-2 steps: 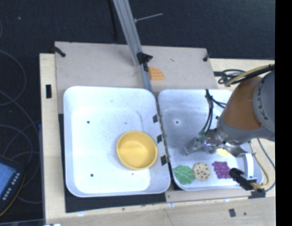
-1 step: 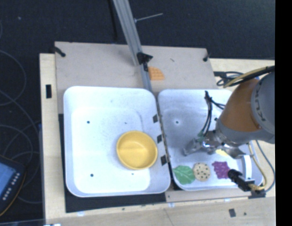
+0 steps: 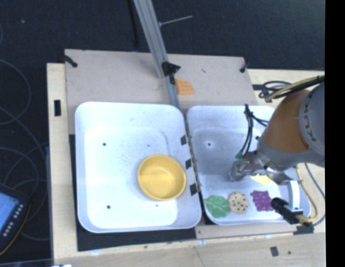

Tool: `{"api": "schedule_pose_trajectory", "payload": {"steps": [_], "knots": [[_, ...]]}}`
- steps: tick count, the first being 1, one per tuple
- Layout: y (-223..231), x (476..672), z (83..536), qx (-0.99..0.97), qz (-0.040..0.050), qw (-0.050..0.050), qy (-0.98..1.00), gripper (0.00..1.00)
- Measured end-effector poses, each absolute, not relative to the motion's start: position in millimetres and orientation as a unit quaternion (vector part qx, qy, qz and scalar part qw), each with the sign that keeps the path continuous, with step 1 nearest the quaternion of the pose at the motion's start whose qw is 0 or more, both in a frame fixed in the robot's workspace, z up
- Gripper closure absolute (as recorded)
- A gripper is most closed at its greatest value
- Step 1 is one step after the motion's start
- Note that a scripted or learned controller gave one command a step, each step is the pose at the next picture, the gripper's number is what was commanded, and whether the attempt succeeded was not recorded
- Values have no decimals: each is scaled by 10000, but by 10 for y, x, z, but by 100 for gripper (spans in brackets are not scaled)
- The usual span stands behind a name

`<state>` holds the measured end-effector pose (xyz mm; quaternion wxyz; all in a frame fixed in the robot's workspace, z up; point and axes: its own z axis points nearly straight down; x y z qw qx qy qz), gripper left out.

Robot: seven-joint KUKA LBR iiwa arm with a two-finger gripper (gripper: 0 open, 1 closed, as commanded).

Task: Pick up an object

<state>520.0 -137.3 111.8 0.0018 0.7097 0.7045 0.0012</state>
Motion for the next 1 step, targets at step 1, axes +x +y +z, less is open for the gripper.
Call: {"api": "schedule_pose_trajectory", "payload": {"steps": [1], "knots": [[-1467, 5255, 1595, 7088, 15, 31, 7054, 100]]}}
